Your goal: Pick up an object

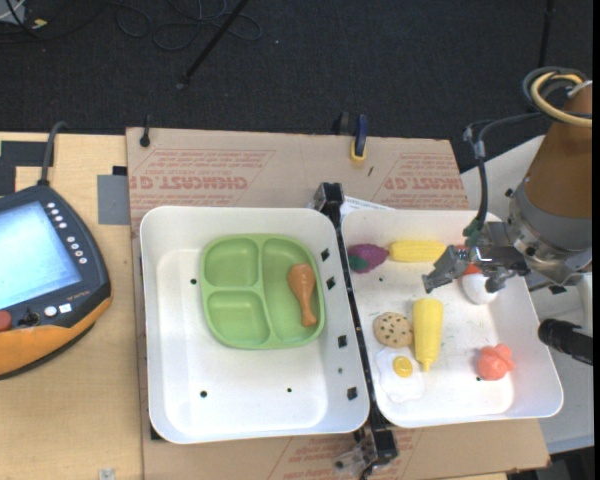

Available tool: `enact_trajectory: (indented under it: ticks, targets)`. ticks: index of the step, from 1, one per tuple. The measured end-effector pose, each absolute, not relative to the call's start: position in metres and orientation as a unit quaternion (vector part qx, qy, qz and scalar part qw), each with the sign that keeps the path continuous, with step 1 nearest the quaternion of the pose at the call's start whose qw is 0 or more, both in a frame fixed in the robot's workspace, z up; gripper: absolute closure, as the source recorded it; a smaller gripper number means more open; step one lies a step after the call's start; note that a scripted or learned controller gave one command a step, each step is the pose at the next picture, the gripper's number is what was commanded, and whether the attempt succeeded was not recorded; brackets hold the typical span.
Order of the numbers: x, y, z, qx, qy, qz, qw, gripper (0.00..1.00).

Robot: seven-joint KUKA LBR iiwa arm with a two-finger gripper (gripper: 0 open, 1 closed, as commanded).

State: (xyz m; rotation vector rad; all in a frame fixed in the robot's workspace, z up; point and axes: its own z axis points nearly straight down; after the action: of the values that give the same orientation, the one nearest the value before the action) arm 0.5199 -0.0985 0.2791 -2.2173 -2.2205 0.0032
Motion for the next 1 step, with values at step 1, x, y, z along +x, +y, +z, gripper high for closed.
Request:
enact_trajectory:
  ticks: [1]
  targets:
    - [0.5297, -0.0968, 0.2276, -0.706, -0.708, 0.0021, 0.003, 0.0]
